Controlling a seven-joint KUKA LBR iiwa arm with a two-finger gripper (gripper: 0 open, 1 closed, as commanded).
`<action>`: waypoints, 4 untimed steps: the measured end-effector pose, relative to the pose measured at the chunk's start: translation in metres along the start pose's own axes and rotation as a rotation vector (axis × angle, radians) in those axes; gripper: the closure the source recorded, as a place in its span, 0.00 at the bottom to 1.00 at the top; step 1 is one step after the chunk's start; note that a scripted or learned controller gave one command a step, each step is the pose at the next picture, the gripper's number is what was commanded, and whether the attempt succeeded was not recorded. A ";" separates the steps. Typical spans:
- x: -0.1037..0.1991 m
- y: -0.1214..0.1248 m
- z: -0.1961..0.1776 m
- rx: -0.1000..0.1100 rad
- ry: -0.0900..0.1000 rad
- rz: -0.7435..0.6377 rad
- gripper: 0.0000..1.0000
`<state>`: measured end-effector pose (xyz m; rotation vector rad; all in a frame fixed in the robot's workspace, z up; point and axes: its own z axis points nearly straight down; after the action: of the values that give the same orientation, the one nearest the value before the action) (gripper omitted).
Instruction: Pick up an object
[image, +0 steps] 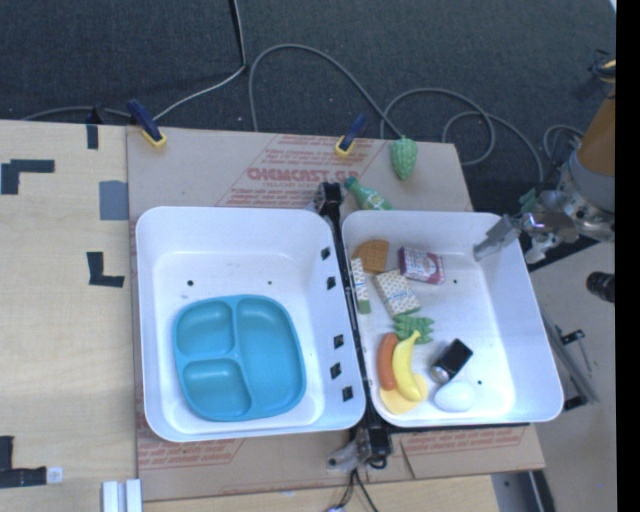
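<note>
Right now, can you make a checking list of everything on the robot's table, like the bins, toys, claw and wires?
Surface: cardboard sheet on a wooden bench, bearing two white bins.
Job's things: right bin holds a banana, orange carrot-like piece, white egg shape, black block, green leafy piece and small packets.
Clutter: blue divided tray in the left bin; green strawberry-shaped toy outside the bins.
Grippers: gripper at the right bin's far right rim, holding nothing seen.
Cables: white cables looping behind.
Surroundings: dark carpet.
</note>
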<state>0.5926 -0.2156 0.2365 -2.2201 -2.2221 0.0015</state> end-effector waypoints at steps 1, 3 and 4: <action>0.078 -0.024 0.106 0.003 0.002 -0.001 0.00; 0.106 -0.045 0.151 0.000 0.001 0.000 0.00; 0.089 0.034 0.148 -0.001 -0.001 -0.001 0.00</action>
<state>0.6259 -0.1261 0.0882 -2.2198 -2.2237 0.0017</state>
